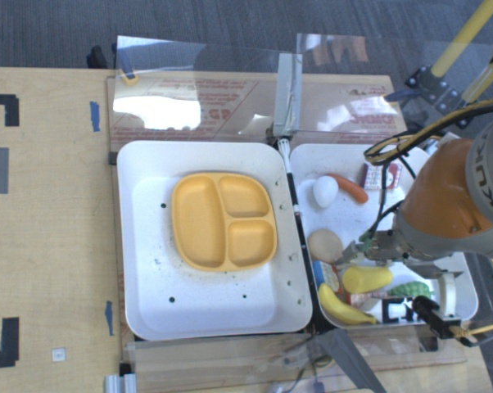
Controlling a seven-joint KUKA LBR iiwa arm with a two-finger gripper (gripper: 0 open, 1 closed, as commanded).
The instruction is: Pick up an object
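Observation:
The right bin (310, 164) holds several small objects. A white egg (324, 191) and an orange carrot (350, 188) lie near its back. A tan round item (324, 243) sits at the left side, with a yellow lemon-shaped piece (367, 279) and a banana (343, 308) nearer the front. A green item (411, 289) lies to the right of them. My gripper (358, 253) hangs low over the middle of this bin, just right of the tan round item and above the yellow piece. The arm's orange band (443, 199) hides the bin's right half.
The left bin (140, 244) bears a yellow divided plate (223, 219). A red and white packet (376, 174) lies at the back of the right bin by black cables. Clear plastic walls stand behind both bins. The wooden bench spreads to the left.

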